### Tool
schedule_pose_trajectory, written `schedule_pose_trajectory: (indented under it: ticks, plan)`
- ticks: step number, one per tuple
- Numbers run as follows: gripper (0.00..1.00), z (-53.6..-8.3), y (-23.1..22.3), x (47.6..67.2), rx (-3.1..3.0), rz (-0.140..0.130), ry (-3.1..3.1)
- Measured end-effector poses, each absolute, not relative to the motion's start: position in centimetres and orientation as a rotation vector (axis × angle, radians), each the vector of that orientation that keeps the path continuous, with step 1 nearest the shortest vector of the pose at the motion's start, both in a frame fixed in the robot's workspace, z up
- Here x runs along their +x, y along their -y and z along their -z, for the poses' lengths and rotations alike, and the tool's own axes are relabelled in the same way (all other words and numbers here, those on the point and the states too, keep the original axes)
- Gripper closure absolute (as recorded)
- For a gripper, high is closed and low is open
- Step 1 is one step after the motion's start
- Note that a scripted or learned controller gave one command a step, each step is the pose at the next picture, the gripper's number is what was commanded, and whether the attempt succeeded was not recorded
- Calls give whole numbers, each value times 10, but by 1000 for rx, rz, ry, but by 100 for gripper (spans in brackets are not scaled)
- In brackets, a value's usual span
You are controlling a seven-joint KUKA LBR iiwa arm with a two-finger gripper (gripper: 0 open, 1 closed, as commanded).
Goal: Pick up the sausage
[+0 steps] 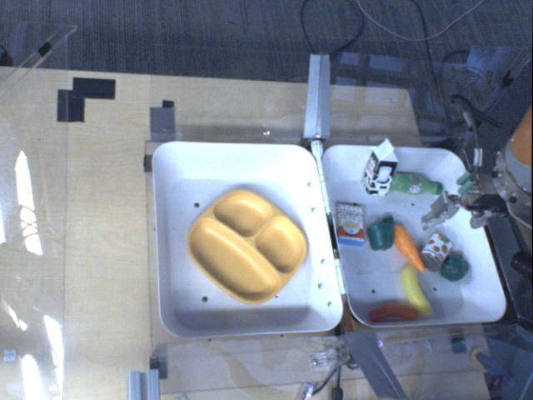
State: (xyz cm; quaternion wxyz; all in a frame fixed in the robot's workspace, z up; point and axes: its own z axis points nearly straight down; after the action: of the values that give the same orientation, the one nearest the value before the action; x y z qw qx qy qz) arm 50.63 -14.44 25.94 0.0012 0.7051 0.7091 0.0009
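The sausage (393, 312) lies along the near wall of the right bin (493, 307), just beside the banana's (414, 288) lower end. An orange carrot (408, 247) lies past the banana, deeper in the bin. The gripper (456, 205) hovers over the bin's right side, well apart from the sausage; whether it is spread or closed, I cannot tell.

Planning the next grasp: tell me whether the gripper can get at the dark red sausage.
Probably yes. The dark red sausage lies uncovered by the right bin's near wall; the yellow banana touching it may crowd the gripper.
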Motion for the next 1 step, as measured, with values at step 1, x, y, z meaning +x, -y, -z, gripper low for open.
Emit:
schedule_pose_trajectory:
  ticks: [1]
  plan:
    - [0,-310,206,505,2167,-4,-2264]
